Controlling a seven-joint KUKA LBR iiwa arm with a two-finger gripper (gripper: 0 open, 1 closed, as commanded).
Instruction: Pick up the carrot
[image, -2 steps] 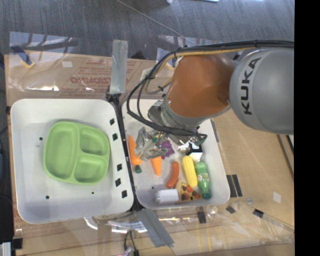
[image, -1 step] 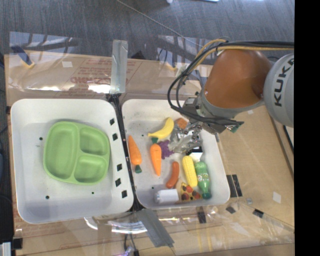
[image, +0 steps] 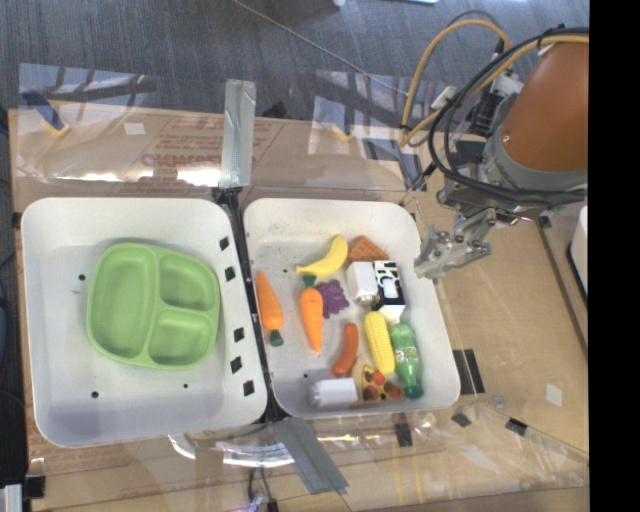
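Observation:
Two orange carrots lie in the right bin (image: 400, 215). One carrot (image: 312, 320) rests near the bin's middle with its green top pointing toward the back. The other carrot (image: 268, 303) lies along the bin's left wall, green end toward the front. My gripper (image: 445, 255) hangs just outside the bin's right rim, over the bench, well to the right of both carrots and touching neither. Nothing shows in its grasp.
Around the carrots lie a banana (image: 326, 260), purple grapes (image: 334, 297), a sausage (image: 346, 350), corn (image: 379, 342), a green bottle (image: 405, 360), a white-and-black carton (image: 386, 283) and a white cylinder (image: 333, 392). The left bin (image: 40, 250) holds a green divided plate (image: 153, 303).

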